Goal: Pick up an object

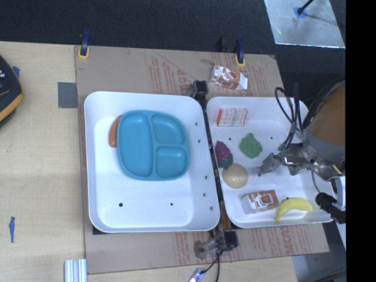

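Observation:
The right bin [267, 107] holds several small items: an orange-and-white carton [231, 117], a green lump [251, 145], a purple grape bunch [222, 153], a cream ball [235, 175], a brown-and-white carton [259, 201] and a yellow banana [294, 207]. My gripper [269, 165] hangs over the right side of this bin, its dark fingers pointing left. It sits right of the cream ball and below the green lump, and I see nothing between the fingers.
The left bin [100, 204] holds a blue divided plate [153, 144] with an orange item [113, 131] tucked under its left edge. A small snack packet [228, 78] lies on the cardboard behind the bins. Cables run along the arm at right.

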`<state>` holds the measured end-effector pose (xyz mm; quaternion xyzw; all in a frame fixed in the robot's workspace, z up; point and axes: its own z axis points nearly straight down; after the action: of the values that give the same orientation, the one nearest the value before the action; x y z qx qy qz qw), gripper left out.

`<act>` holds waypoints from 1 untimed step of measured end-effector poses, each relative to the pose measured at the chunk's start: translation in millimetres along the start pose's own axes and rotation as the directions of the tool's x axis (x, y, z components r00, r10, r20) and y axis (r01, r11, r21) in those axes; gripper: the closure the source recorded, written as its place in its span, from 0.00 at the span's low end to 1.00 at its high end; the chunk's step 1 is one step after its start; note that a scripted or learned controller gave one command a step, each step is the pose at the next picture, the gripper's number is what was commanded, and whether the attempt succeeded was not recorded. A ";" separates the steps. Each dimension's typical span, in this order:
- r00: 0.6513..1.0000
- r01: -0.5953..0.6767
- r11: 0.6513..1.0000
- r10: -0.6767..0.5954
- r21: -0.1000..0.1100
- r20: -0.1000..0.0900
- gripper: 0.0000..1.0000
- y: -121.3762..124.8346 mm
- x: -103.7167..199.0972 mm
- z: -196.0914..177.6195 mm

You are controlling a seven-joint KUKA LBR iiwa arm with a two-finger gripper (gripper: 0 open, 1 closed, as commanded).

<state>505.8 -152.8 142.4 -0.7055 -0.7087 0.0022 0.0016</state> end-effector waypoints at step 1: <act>1.000 0.000 1.000 0.000 -0.009 0.002 0.00 33.9 39.5 46.7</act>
<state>539.3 -113.2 95.5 -0.7054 -0.7088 -0.0003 -0.0021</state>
